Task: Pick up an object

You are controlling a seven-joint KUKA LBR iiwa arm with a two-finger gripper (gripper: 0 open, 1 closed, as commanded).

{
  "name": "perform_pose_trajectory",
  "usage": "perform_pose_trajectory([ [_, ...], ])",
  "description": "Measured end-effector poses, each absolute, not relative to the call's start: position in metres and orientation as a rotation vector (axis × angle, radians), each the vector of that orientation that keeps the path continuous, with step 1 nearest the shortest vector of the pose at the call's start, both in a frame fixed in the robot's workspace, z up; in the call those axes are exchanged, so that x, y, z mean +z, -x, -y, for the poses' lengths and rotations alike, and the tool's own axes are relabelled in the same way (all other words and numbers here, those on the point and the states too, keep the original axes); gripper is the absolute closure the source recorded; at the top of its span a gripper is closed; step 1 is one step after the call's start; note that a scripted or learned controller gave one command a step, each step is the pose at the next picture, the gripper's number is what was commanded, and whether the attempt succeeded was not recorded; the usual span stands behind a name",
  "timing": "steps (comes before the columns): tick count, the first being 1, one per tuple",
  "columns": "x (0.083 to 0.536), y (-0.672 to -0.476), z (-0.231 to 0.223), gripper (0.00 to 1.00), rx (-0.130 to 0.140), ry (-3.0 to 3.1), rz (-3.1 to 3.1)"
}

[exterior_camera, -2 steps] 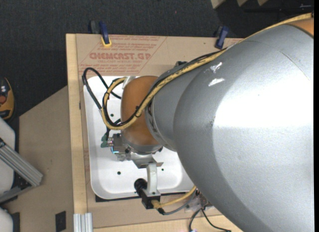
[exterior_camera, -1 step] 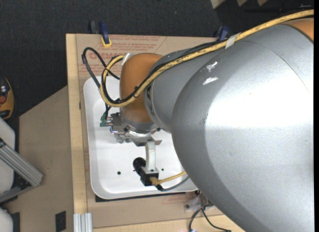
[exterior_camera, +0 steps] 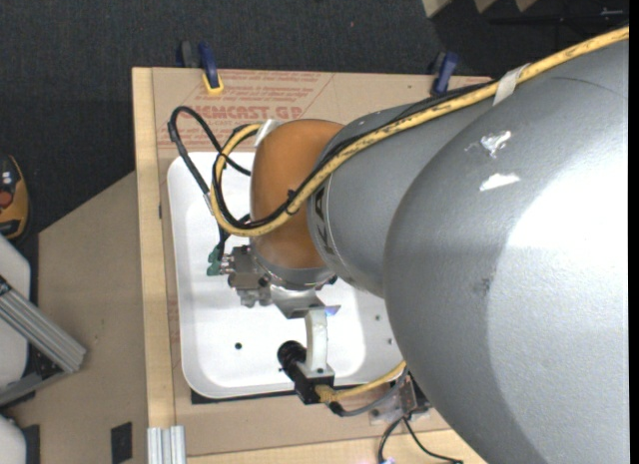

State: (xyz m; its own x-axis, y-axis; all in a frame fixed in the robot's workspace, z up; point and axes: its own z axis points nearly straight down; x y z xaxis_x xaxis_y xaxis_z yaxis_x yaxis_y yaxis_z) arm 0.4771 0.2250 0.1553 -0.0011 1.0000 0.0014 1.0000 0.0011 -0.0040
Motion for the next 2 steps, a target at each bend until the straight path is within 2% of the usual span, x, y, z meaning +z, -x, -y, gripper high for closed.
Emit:
perform_pose_trajectory([
  [1, 0.271, -0.531, -0.224, 1.00, -0.023, 2.226, 2.227],
  [2, 0.226, -0.476, -0.224, 1.00, 0.012, 2.218, 2.217],
])
